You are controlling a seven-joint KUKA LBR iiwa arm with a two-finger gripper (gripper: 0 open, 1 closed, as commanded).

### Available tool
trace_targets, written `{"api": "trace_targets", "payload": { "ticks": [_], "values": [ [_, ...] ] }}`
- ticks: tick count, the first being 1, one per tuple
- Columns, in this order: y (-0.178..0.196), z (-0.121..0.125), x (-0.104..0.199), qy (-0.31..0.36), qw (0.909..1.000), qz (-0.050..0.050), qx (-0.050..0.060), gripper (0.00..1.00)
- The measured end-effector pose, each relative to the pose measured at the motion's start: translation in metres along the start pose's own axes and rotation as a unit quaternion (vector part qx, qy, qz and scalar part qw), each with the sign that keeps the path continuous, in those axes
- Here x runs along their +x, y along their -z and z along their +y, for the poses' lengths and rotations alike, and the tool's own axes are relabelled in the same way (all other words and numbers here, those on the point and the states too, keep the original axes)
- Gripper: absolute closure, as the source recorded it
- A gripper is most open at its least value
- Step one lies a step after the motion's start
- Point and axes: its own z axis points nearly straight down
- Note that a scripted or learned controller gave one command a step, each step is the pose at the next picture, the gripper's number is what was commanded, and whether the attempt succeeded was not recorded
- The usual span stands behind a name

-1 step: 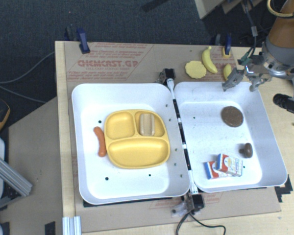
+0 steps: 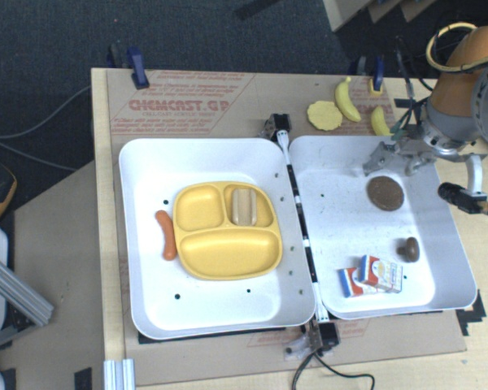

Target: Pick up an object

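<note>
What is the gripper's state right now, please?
Gripper: cannot be told; it hangs just above the round brown disc in the right white bin.

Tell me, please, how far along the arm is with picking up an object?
Nothing looks lifted yet. The end effector sits low at the back of the right white bin, just above the round flat brown disc. That disc, the small brown lump and the red, white and blue carton lie on the bin floor.

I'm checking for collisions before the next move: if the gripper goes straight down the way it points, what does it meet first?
Probably the brown round disc in the right bin, just below the gripper; depth is unclear from this slanted view.
</note>
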Motion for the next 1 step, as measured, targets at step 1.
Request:
{"api": "trace_targets", "payload": {
  "ticks": [1],
  "values": [
    [-0.0137,-0.0438,0.0011,0.001,1.0000,0.000,-0.001,0.00]
  ]
}}
